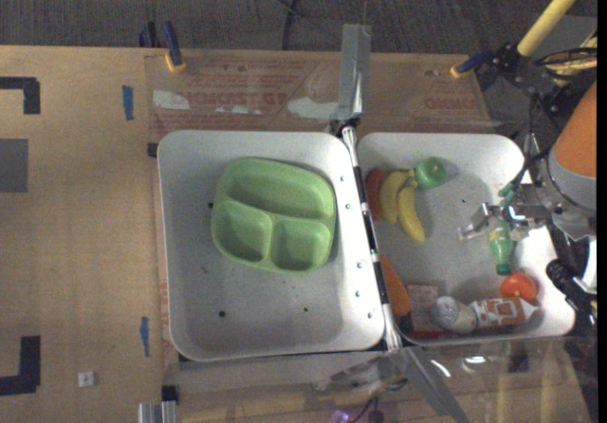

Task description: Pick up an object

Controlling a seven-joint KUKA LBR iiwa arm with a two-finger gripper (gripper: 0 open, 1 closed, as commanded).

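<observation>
Camera view is showing a carton (pixel 501 312) lying along the right bin's (pixel 446 148) near wall, beside an orange ball (pixel 518 285). Farther back, the gripper (pixel 482 222) is hovering with fingers spread, holding nothing, above a small green bottle (pixel 501 248). Beyond, bananas (pixel 403 204) are lying by a green apple (pixel 432 172). A green divided plate (pixel 275 214) is sitting in the left bin (pixel 190 298).

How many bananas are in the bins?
1. The yellow plastic banana lies in the right shallow white bin, near its left wall, beside a small green round toy and a red-orange toy. Another could be hidden in the cluttered near corner.
</observation>
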